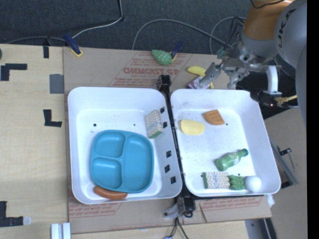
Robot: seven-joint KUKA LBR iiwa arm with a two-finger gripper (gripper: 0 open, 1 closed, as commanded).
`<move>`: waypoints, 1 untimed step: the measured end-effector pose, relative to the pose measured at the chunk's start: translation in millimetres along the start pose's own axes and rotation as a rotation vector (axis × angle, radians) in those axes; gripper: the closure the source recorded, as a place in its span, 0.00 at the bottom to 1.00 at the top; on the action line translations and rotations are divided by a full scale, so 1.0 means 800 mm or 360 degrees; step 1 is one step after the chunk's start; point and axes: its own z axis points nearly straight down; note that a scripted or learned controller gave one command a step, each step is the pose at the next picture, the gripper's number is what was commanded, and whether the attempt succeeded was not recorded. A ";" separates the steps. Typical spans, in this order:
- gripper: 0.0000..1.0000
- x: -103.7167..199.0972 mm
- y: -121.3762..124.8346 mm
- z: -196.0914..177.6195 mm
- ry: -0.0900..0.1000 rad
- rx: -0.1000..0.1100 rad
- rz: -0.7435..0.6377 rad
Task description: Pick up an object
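Bench (30, 133): pale wood top with black tape marks on the left, a brown cardboard sheet (124, 71) laid over its middle. On the cardboard sit the left bin (82, 96) and right bin (254, 106), touching along their inner walls. Loose on the cardboard behind the bins: a green toy (161, 57) and a yellow toy (196, 70); cables trail across the bench's far edge.

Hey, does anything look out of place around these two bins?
Yes. A green toy and a yellow piece lie on the cardboard behind the bins, outside both. The green bottle lies on its side.
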 end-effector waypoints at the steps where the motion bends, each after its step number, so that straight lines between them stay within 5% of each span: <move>1: 0.00 -0.071 -0.045 0.203 0.0000 0.0012 0.0004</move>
